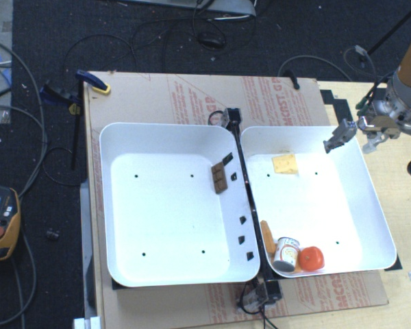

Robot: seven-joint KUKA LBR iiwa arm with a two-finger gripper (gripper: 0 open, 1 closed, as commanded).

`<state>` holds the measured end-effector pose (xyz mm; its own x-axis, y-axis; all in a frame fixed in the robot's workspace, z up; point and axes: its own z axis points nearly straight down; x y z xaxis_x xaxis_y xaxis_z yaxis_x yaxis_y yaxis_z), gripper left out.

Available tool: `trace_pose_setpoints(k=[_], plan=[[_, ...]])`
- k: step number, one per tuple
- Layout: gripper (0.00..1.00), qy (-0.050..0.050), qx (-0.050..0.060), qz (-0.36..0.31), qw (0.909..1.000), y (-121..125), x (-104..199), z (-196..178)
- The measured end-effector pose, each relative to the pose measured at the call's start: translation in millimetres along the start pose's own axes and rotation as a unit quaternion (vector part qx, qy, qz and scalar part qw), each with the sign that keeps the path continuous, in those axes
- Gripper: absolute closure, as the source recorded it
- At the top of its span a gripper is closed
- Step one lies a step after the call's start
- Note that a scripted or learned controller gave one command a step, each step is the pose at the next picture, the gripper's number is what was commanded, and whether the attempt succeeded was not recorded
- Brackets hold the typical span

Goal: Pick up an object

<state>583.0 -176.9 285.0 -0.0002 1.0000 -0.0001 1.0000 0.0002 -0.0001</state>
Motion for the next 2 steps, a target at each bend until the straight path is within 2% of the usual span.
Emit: trace_pose_setpoints(k=[1,2], plan=[[0.00,0.001,0.003,0.000,1.0000,39,-1,71],[0.00,0.001,0.003,-0.001,1.0000,74,24,144]])
